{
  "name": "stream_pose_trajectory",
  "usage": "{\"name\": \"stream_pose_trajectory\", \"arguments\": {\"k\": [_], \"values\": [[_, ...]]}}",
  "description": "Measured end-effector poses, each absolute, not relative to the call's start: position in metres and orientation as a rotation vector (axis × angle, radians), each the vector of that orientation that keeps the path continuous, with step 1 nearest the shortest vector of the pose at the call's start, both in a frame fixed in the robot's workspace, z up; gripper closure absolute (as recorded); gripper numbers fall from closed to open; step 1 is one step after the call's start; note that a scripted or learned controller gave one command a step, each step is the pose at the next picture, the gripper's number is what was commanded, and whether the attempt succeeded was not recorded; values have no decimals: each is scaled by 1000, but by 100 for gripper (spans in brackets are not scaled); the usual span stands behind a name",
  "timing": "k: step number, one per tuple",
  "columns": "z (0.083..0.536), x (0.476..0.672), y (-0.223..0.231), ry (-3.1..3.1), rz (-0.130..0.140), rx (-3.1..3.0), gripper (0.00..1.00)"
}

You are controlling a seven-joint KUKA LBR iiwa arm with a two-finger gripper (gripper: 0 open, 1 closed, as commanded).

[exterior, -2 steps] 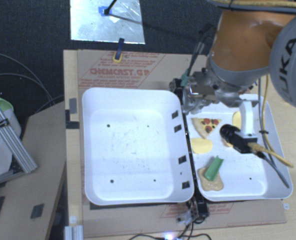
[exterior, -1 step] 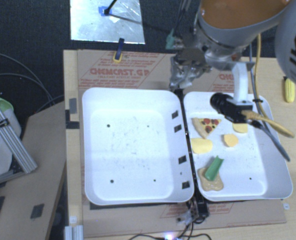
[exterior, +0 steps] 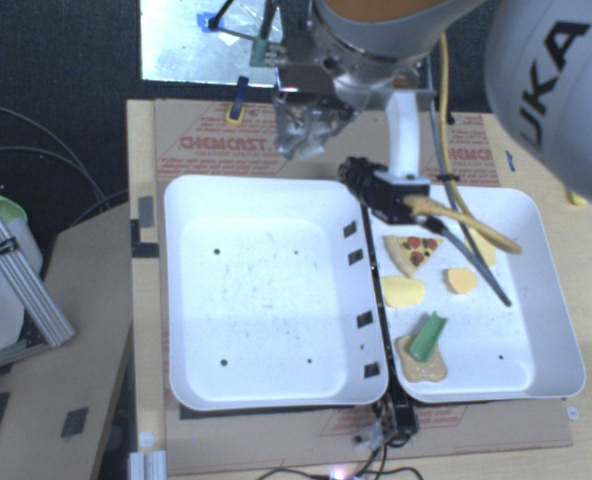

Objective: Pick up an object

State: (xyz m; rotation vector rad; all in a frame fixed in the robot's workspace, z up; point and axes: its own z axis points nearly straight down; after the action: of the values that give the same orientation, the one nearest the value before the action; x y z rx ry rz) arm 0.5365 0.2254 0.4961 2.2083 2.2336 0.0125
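Observation:
My gripper (exterior: pixel 302 136) hangs high over the bench's far side, above the back rim of the left bin (exterior: pixel 191 268). The graspable things all lie in the right bin (exterior: pixel 546 348), well away from it. There is a toy pizza slice (exterior: pixel 414 253) near the divider, with a flat yellow piece (exterior: pixel 404 291) just below it. A smaller yellow piece (exterior: pixel 461 281) lies to their right. Toward the front, a green piece (exterior: pixel 429 335) rests on a tan flat piece (exterior: pixel 422 366).
The two bins stand side by side on a cardboard sheet (exterior: pixel 206 143). A shiny metal plate (exterior: pixel 191 28) lies beyond the bench at the back. An aluminium frame (exterior: pixel 16 268) stands at the left.

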Motion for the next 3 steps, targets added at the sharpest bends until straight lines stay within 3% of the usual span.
{"name": "stream_pose_trajectory", "arguments": {"k": [1, 2, 3], "values": [[402, 550, 227, 2224, -12, 2223, 100], [439, 598, 145, 2208, 7, 2226, 100], [350, 599, 208, 2234, -8, 2216, 100]]}}
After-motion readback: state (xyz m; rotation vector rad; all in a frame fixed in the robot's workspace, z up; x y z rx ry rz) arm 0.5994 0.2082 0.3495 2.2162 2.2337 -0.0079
